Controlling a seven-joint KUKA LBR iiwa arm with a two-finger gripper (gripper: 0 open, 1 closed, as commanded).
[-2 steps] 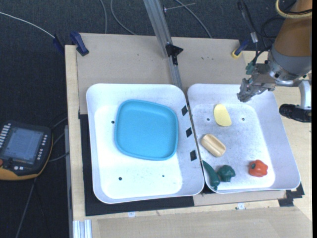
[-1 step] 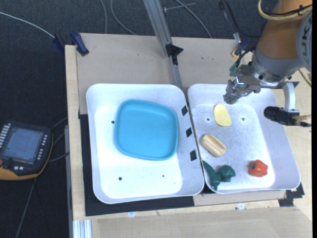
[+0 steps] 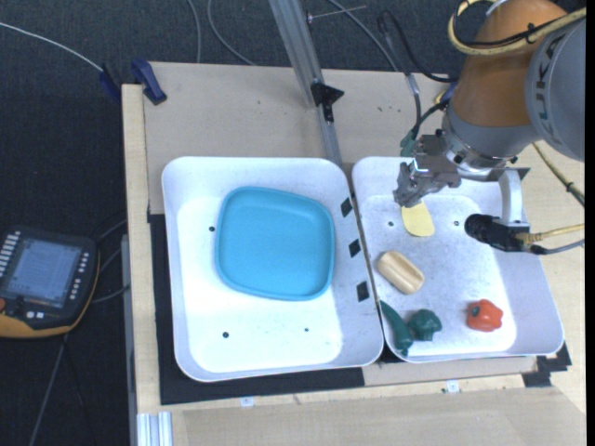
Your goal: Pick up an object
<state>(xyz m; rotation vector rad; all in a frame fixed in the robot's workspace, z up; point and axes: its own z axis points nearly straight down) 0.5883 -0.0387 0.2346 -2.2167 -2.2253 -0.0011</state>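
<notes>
My gripper [image 3: 410,194] hangs over the far left part of the right bin [image 3: 535,291], just above a flat yellow piece [image 3: 419,220] that lies right below its tip. A tan bread-like roll [image 3: 400,271] lies nearer the front, by the bin's left wall. A green toy vegetable [image 3: 414,326] rests at the front left corner and a red pepper [image 3: 483,316] sits to its right. Nothing shows between the fingers.
The left bin [image 3: 186,277] holds a light blue square plate [image 3: 275,242]. A black cylinder [image 3: 491,229] on the arm's side juts over the right bin. A metal pole [image 3: 299,45] slants up behind the bins. Cables lie on the floor at the back.
</notes>
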